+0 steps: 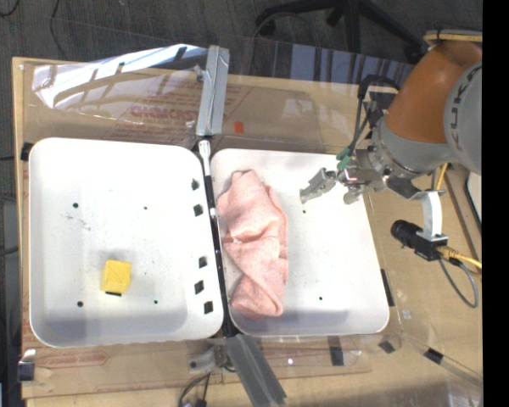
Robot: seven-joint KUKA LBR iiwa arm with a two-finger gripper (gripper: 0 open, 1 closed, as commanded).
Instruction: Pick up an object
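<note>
Bench w/ two white bins, arm reaching in from right.
Pincer [332, 186] hangs over right bin [356, 303], fingers apart, holding nothing; pink cloth [253, 244] lies near, along divider. Risk: limp fabric slips from a shallow pinch.

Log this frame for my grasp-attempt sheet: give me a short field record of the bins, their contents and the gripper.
left bin: one small yellow block, near the front left
right bin: pink cloth, crumpled, lying along the left wall
gripper: over the right bin's back part, right of the cloth, apart from it
jaws: nothing seen between them
arm: enters from the right, orange band above the wrist
task status: no object lifted yet
</note>
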